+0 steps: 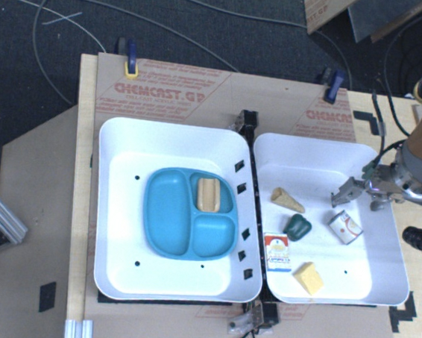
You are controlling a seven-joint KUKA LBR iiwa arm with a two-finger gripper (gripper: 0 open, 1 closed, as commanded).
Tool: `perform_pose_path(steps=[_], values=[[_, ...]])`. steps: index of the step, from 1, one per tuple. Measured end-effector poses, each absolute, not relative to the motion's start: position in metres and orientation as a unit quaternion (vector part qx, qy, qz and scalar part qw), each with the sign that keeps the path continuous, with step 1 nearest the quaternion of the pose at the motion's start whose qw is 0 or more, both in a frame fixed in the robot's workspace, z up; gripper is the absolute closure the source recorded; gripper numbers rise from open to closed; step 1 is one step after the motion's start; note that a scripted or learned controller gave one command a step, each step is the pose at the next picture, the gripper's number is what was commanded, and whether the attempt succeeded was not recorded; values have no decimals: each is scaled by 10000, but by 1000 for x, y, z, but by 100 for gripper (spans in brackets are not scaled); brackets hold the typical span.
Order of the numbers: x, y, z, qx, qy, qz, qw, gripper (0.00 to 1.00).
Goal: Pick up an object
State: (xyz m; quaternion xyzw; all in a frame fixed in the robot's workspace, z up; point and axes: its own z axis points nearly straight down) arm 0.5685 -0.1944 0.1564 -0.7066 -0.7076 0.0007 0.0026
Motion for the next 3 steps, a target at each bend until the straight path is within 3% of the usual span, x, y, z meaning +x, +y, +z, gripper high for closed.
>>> perform_pose_path(steps=[1, 2, 3], values=[[571, -198, 95, -7071, -7071, 12, 31, 0], [573, -199, 110, -7070, -7072, -9, -2, 100], [568, -191, 167, -7067, -7075, -16, -26, 100]])
